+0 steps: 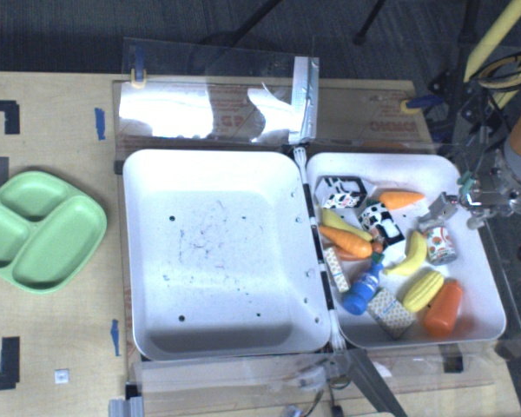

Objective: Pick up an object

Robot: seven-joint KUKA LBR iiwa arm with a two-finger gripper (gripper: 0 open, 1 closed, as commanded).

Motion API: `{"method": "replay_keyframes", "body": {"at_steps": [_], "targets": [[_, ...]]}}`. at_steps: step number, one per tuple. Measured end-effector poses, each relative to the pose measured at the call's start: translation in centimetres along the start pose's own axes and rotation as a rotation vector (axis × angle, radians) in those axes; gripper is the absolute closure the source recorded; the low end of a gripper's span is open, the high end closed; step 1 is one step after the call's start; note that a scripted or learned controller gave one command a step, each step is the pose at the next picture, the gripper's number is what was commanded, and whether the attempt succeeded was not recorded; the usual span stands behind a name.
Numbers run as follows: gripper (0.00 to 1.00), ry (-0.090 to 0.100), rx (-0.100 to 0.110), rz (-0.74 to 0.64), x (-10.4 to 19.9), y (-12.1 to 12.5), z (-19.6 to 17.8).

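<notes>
At the frame's right edge the gripper (482,200), its state impossible to tell, hangs by the right bin (491,315) packed with touching toys, so a descent could clip the rim or pinch two at once.

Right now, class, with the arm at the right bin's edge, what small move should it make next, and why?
Probably ease the gripper leftward and down toward the small can, since it sits nearest, at the pile's open right side in the right bin.
</notes>
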State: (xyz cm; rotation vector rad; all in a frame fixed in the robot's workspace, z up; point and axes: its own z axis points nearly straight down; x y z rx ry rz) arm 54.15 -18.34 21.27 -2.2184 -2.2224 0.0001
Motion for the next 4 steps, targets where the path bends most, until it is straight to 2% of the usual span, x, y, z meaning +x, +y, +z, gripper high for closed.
{"method": "replay_keyframes", "body": {"at_steps": [1,2,3,4], "targets": [[0.0,-0.001,-0.002,-0.02,-1.5,-1.1,9.2],[0.0,-0.002,-0.006,-0.05,2.2,-3.4,12.6],[1.0,-0.005,-0.012,-0.046,2.0,-3.2,11.5],[1.0,-0.002,-0.002,-0.093,4.1,0.4,-0.4]]}}
